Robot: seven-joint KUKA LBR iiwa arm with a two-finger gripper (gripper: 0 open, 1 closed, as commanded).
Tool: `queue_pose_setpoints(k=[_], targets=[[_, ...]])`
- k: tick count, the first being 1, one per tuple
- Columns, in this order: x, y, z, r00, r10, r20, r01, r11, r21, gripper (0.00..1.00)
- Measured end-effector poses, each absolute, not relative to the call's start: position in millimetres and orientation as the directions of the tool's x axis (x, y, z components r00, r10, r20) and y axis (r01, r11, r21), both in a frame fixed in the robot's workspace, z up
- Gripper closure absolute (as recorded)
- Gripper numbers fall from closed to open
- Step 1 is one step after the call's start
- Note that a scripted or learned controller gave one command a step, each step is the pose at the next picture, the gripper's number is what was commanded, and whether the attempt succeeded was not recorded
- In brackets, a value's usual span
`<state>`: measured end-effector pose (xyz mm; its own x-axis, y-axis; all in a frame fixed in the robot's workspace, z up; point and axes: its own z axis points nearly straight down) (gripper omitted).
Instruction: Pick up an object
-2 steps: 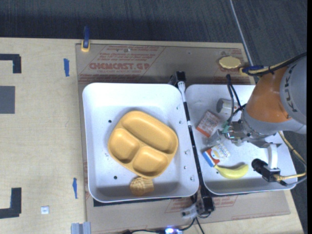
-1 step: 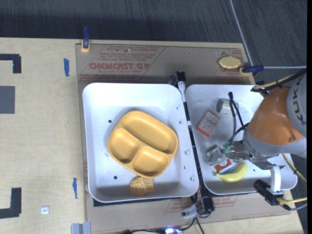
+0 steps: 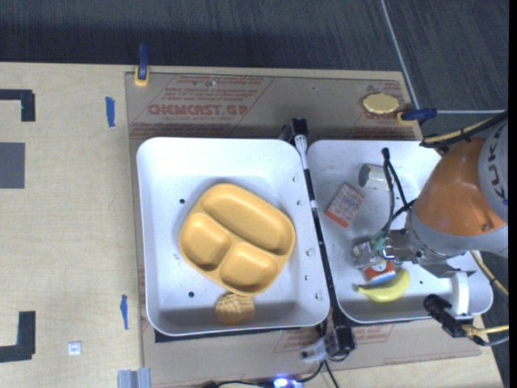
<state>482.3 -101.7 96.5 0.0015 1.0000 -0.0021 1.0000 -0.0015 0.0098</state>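
My gripper [image 3: 373, 253] is low in the right white bin [image 3: 343, 156], just above a curved yellow plastic banana [image 3: 388, 288] lying near the front wall, with something small and red-orange touching it. Can't tell whether my gripper is gripping anything from here.

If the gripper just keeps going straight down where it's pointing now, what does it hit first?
Probably the small red-and-orange item under the gripper, beside the yellow banana in the right bin. Height is unclear from this overhead view, so it could instead graze the banana.
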Motion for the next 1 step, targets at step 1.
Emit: queue_pose_setpoints(k=[1], targets=[[480.5, -21.3, 184.9, -0.002, 1.000, 0.001, 1.000, 0.002, 0.002, 1.00]])
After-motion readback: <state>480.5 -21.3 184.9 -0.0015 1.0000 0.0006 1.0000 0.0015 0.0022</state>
